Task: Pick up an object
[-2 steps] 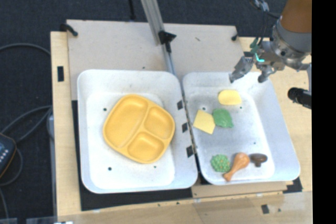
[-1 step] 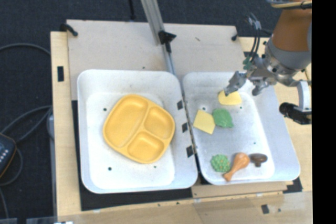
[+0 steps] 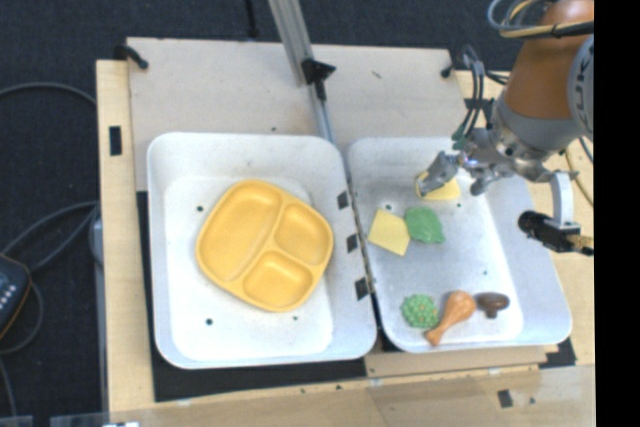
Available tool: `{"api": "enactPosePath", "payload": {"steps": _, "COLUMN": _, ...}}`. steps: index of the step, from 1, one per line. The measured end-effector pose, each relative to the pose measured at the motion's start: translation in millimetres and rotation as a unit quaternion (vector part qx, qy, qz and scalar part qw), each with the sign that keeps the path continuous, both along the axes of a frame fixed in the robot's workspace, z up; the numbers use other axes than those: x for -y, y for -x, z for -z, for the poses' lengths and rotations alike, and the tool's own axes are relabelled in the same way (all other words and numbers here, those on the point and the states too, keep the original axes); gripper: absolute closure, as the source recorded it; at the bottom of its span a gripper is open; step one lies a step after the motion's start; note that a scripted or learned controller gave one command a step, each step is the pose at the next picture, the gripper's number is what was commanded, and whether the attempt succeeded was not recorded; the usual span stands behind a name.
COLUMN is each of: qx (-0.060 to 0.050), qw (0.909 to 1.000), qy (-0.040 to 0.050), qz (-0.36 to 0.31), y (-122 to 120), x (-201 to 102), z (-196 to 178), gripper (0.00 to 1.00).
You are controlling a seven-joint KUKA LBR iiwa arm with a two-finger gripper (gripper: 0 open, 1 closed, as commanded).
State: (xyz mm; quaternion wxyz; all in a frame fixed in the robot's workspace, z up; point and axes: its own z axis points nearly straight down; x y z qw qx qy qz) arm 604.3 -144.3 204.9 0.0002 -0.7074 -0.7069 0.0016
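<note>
Small yellow piece [image 3: 445, 189] sits in right bin [image 3: 520, 315], near its upper edge, right under my gripper [image 3: 452, 177]. Long axis approx left-right; can't tell which end points. Fingers: can't tell if apart or clamped. Risk: thin, low piece could slip out w/ shallow grip. 2 neighbours, yellow wedge [image 3: 389, 232] & green leaf [image 3: 425, 225], lie just below-left; could get nudged.

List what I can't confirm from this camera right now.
- End effector: too small and blurred to tell whether it grips the yellow piece beneath it.
- Yellow piece: partly covered by the end effector, shape unclear.
- Arm: cut off by the right edge.
</note>
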Motion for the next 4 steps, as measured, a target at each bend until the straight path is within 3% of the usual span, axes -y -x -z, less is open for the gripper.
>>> {"api": "enactPosePath", "payload": {"steps": 1, "qx": -0.001, "qw": 1.0, "qy": -0.0005, "qz": 0.0, "y": 0.9, "x": 0.2, "z": 63.3, "gripper": 0.0}}
{"api": "enactPosePath", "payload": {"steps": 2, "qx": 0.003, "qw": 1.0, "qy": -0.0004, "qz": 0.002, "y": -1.5, "x": 1.2, "z": 47.9, "gripper": 1.0}}
{"api": "enactPosePath", "payload": {"steps": 3, "qx": 0.004, "qw": 1.0, "qy": -0.0003, "qz": -0.002, "y": 2.0, "x": -4.2, "z": -0.5, "gripper": 1.0}}
{"api": "enactPosePath", "payload": {"steps": 4, "qx": 0.003, "qw": 1.0, "qy": -0.0006, "qz": -0.002, "y": 1.1, "x": -2.9, "z": -14.3, "gripper": 1.0}}
